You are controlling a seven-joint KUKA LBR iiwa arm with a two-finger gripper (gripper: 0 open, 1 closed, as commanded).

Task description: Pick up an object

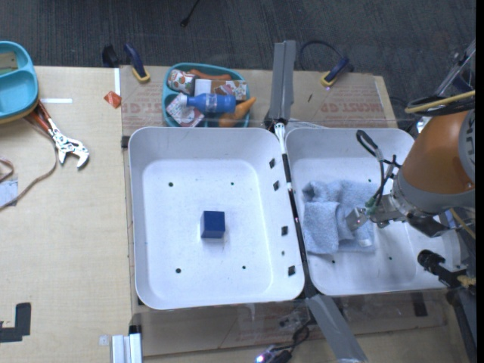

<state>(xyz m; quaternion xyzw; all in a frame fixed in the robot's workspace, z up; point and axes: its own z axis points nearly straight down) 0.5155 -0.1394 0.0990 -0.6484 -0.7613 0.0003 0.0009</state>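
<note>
Two white bins share the bench; gripper (361, 221) presses on grey cloth (327, 216) in the right bin (393, 274), grasp unclear from here.

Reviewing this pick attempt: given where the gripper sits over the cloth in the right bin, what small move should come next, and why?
Probably a short descent onto the grey-blue cloth. The gripper sits at the cloth's right edge in the right bin, and nothing is seen between its fingers, so no grasp is confirmed. The blue block lies apart in the left bin, making the cloth the nearer target.
</note>
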